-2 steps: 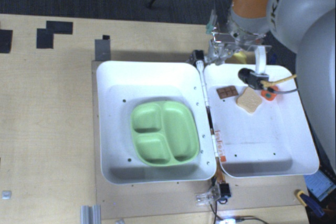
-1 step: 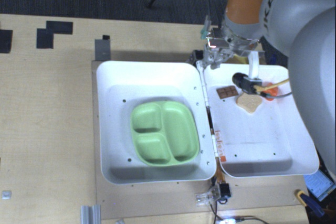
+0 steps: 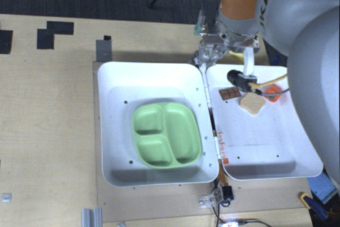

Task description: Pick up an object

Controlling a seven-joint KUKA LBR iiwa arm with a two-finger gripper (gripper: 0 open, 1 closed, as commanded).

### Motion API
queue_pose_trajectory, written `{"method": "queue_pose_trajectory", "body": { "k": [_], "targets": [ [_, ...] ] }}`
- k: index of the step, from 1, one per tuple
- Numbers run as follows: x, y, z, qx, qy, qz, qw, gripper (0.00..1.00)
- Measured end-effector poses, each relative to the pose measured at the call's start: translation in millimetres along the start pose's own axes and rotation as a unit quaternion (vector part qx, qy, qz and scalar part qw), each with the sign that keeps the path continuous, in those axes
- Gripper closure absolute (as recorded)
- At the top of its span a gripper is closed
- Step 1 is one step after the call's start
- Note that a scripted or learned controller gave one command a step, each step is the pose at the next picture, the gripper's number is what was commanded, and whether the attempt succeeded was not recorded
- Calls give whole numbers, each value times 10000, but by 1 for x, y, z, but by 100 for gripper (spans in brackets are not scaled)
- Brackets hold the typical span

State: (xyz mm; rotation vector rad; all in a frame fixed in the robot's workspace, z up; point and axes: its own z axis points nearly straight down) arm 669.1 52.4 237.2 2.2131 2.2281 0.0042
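My gripper hangs low over the far end of the rim between the two bins, at the right bin's far left corner. In the right bin lie a flat brown ridged piece, a tan bread-like chunk and a small orange object, all in the far half. The brown piece is the nearest to the gripper, a little toward the camera and to the right of it. I see nothing held by the gripper.
The left bin holds a green divided plate in its middle. The arm's grey body covers the right side of the view. Black marks and a small dark block sit on the bench beyond the left bin.
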Motion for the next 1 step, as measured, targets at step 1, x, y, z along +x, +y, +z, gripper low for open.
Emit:
{"method": "queue_pose_trajectory", "body": {
  "k": [1],
  "targets": [
    [-12, -48, 8, 3, -5, 22, 10000, 100]
  ]
}}
